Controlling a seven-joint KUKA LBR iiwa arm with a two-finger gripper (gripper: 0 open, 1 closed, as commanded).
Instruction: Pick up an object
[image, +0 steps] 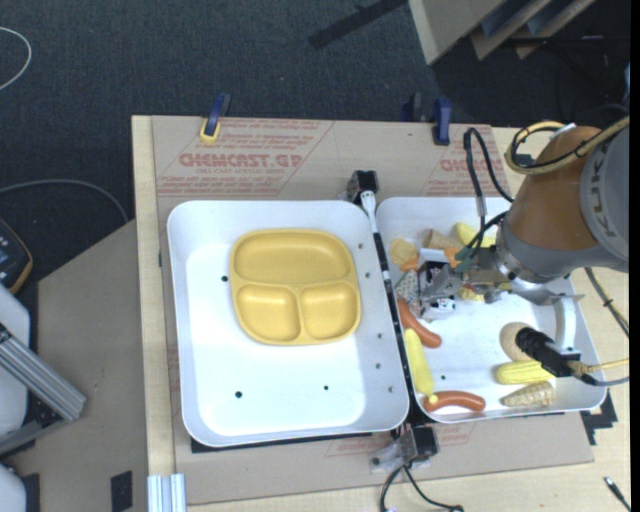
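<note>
1. Camera view: the grey arm with the orange band is reaching from the right, and its two-finger gripper (440, 287) is hanging low over the right shallow white bin (470, 350), among small plastic toy foods; whether anything is sitting between the tips cannot be told.
2. Camera view: the orange toy sausage (418, 326) is lying just below the gripper. Judged light, stiff and smooth, it is likely inviting a grasp across its narrow middle.
3. Camera view: the yellow three-compartment plate (296, 283) is resting in the left shallow white bin (200, 360) on the desk (150, 180).

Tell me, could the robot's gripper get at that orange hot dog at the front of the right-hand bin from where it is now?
Probably yes. The hot dog lies in the open near the right bin's front rim, with nothing on top. The gripper sits just behind it in that bin, beside another hot dog.
</note>
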